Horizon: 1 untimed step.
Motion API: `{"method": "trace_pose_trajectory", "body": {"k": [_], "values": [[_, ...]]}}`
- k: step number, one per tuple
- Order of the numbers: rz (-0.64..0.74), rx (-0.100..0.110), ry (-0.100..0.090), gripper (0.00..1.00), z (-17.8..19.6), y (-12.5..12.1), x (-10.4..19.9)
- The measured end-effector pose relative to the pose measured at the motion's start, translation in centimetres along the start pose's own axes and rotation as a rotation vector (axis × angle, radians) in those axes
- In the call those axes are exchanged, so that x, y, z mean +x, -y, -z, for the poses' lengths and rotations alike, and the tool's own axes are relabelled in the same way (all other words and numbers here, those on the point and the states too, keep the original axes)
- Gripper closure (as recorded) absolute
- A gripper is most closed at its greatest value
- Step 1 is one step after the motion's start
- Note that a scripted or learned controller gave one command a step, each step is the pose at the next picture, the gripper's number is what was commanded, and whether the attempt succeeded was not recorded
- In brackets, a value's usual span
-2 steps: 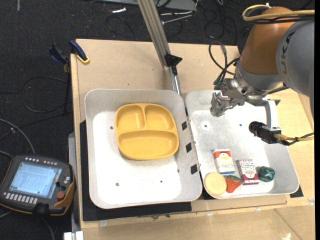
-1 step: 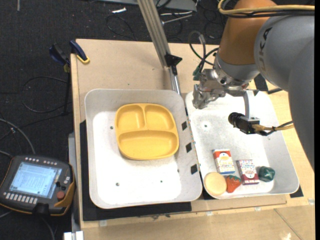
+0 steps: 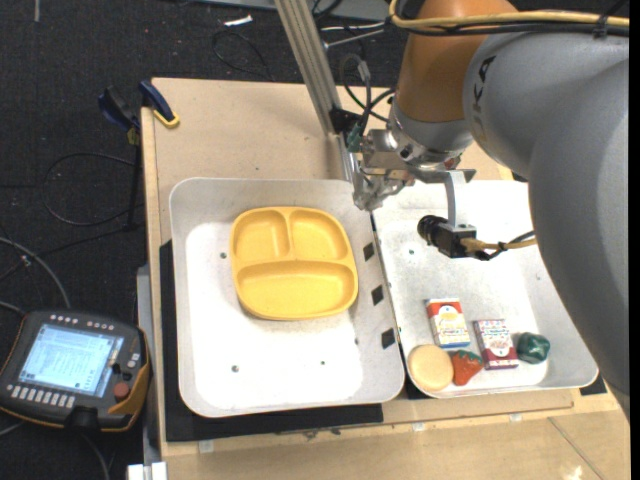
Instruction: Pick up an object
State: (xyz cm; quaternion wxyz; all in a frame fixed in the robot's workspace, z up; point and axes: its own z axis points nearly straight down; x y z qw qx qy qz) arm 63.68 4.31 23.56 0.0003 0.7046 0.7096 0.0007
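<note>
This looks like a robotics lab or test cell. A plywood bench [image 3: 250,128] carries two shallow white bins [image 3: 200,368] side by side, with a grey and orange industrial arm [image 3: 520,78] reaching over them. A teach pendant [image 3: 70,366] with a lit screen lies on the dark floor, where loose cables [image 3: 60,168] trail. An aluminium strut [image 3: 305,48] rises behind the bench, probably part of a frame.

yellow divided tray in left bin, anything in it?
Empty. The yellow tray lies flat and right side up in the left bin; all three compartments show bare.
</note>
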Motion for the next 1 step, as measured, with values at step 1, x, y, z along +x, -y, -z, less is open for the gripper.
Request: {"method": "trace_pose_trajectory", "body": {"k": [1], "values": [[0.000,-0.002,-0.001,1.00,0.31,-2.99,5.27]]}}
